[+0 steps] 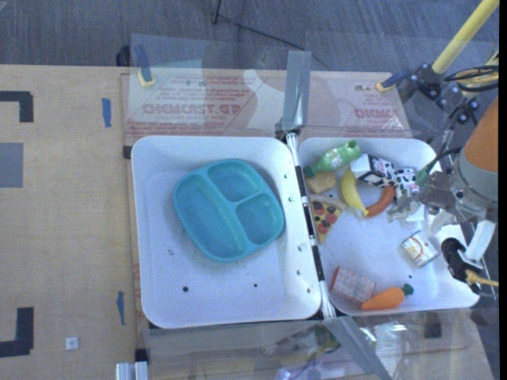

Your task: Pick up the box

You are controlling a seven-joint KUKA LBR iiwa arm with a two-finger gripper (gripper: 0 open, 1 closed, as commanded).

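White plastic, shallow and square: I recorded two such bins side by side on the bench in the camera view. I noted the left white bin (158, 291) carrying one teal plastic plate with three compartments (229, 209), lying flat near its middle.

I found the right white bin (372, 252) crowded. Along its left side lay a green plastic bottle-shaped toy (335, 156), a yellow toy banana (352, 192) and a flat toy pizza slice (323, 214). Beside the banana I saw an orange-red curved toy (381, 201) and a black-and-white patterned toy (396, 177). At the near edge sat a reddish-brown rectangular block (352, 284) with an orange toy carrot with a green top (383, 298) just beside it.

I logged the task's thing, a small white box with a yellow-brown label (418, 248), lying tilted in the right part of that bin, apart from the other toys.

I observed the grey two-finger gripper (432, 200) above the box's far side, near it. I could not tell how its fingers stood.
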